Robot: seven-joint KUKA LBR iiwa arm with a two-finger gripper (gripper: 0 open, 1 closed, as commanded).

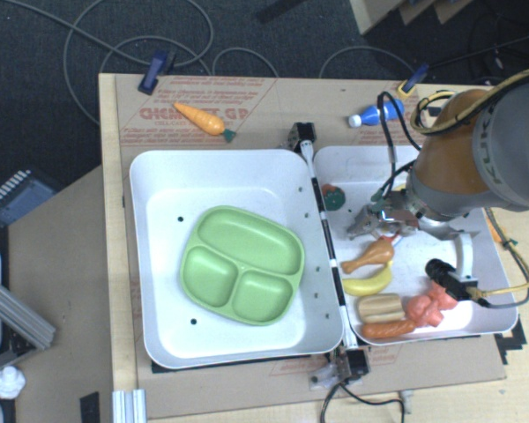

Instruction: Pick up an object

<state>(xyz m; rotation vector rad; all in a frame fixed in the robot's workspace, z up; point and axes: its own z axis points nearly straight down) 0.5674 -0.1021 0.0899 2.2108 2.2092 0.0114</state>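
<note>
My gripper (pixel 376 225) hangs low over the left part of the right bin (pixel 357 159), at the end of the grey arm with its orange band (pixel 454 148). Just below it lies a tan toy drumstick (pixel 376 255), very close to the gripper's tip. Whether they touch is unclear. Below the drumstick sit a yellow banana (pixel 369 282), a beige bread roll (pixel 379 307) and an orange sausage (pixel 390 329). A pink toy (pixel 430 307) lies to their right. A small teal and red piece (pixel 334 197) rests near the bin's left wall.
The left bin (pixel 159 201) holds a green divided plate (pixel 242 265). On the bench behind the bins lie a toy carrot (pixel 203 119) and a blue-and-white bottle (pixel 367 116). A black cable end (pixel 447 278) hangs beside the arm over the right bin.
</note>
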